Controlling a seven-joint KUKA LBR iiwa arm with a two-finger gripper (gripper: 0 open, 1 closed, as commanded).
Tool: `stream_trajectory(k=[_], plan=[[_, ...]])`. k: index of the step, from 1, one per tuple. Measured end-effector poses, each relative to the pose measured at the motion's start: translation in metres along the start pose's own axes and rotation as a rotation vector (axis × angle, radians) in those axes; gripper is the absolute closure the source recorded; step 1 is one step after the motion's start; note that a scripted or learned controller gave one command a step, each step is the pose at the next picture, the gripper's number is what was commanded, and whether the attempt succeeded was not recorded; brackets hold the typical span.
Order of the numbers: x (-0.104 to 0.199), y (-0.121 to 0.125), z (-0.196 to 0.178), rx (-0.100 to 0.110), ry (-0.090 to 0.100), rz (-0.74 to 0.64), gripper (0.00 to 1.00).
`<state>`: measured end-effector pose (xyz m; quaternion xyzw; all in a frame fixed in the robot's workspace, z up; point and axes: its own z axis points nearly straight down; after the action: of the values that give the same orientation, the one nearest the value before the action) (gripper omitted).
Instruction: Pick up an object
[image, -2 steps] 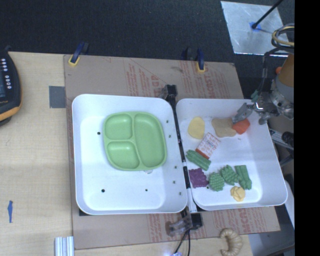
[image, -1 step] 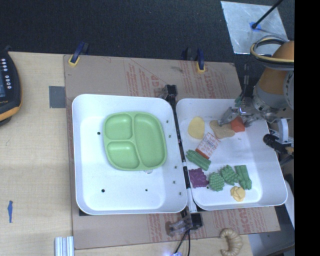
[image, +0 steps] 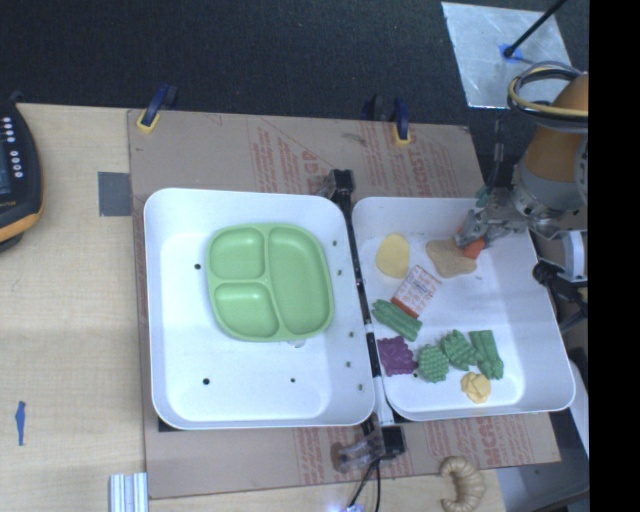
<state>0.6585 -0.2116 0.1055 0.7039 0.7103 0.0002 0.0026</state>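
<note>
Note the gripper (image: 478, 234) low over the tan flat piece (image: 451, 257), far in the right bin (image: 545, 330); finger spacing cannot be told. Likely light, thin: take its edge.

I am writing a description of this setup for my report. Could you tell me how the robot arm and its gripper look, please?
The arm enters from the right. It has a wide orange band above a pale grey wrist section. Yellow and dark cables loop over its top. The gripper is small, grey metal, with a red-orange patch near its tip. No markings are legible.
</note>
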Motion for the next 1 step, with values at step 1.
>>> stream_trajectory(k=[1], plan=[[0.0163, -0.0561, -0.0696, 0.008, 0.005, 0.009, 1.00]])
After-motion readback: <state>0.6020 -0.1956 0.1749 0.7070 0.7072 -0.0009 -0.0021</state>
